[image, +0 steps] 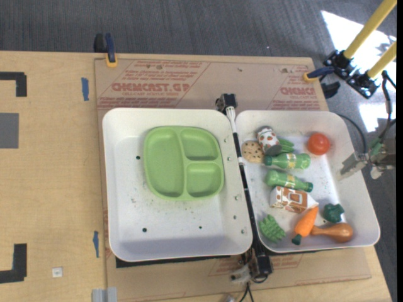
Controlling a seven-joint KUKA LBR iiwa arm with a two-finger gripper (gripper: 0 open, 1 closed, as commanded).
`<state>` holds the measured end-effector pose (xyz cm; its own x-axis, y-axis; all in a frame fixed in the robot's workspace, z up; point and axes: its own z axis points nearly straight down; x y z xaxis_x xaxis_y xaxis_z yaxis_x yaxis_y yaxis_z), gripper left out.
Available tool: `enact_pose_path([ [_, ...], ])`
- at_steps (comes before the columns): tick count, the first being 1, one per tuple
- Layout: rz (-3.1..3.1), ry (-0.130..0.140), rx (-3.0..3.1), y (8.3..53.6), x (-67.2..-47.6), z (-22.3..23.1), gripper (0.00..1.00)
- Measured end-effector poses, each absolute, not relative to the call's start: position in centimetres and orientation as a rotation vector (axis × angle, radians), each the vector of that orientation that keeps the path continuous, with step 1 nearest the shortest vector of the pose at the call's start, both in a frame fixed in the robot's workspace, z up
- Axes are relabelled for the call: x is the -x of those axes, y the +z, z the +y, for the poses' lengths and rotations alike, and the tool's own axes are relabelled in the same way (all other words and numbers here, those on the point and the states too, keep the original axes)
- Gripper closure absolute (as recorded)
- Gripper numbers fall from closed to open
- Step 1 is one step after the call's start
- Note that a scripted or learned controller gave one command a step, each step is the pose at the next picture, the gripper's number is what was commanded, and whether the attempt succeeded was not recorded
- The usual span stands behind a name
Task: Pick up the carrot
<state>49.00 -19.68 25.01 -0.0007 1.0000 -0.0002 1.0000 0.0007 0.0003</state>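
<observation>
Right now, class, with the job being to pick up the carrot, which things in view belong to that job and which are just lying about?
Belongs to the job:
carrot
right bin, which holds it
gripper, at that bin's right rim

Just lying about:
green divided plate in the left bin
two green bottles
tomato
cookie
small carton

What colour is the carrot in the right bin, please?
The carrot is orange with a green end, per the camera view.

The arm (pixel 378 159) is cut off by the right edge, its jaws too small and blurred to read. The carrot (pixel 305 223) partly covers the drumstick (pixel 334 232). The bench (pixel 50 168) runs past the left edge.
</observation>
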Motion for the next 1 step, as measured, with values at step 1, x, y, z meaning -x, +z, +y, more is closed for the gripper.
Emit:
enact_pose_path([
  [1,2.613,0.001,-1.746,13.19,-47.92,-18.06,0.00],
])
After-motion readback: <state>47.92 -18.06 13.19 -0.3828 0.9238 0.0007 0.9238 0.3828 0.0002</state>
